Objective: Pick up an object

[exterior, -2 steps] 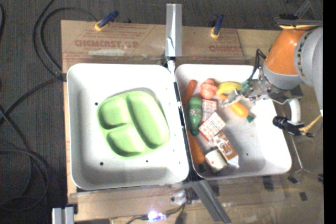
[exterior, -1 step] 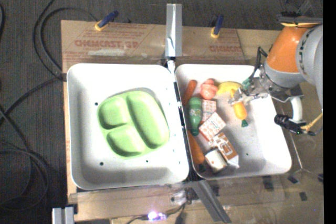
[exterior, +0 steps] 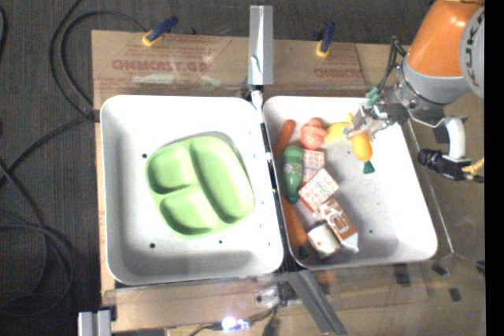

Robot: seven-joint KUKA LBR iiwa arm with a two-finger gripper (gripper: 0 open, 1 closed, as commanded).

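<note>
1. The left bin (exterior: 118, 130) carries a green sectioned tray (exterior: 201, 183) lying flat near its middle, well apart from anything the arm could reach for now.
2. In the right bin (exterior: 409, 224), the clutter runs in a line along the left wall: a carrot (exterior: 284, 137) at the far end, a green bottle-like toy (exterior: 293, 169), small printed cartons (exterior: 318, 190), and a white cup (exterior: 323, 240) at the near end.
3. Further right, in the far part of that bin, a reddish round toy (exterior: 313, 135) sits beside a yellow piece (exterior: 337, 131).
4. An orange-yellow toy (exterior: 362, 147), long axis running far to near, hangs directly beneath the tool (exterior: 370, 118), on its near side.
5. Whether the tool is spread, pressed together or pinching that toy, I cannot tell; the toy looks touching or just below it.
6. The lift turns on this: the toy lies straight under the tool, apart from the pile to its left.
</note>
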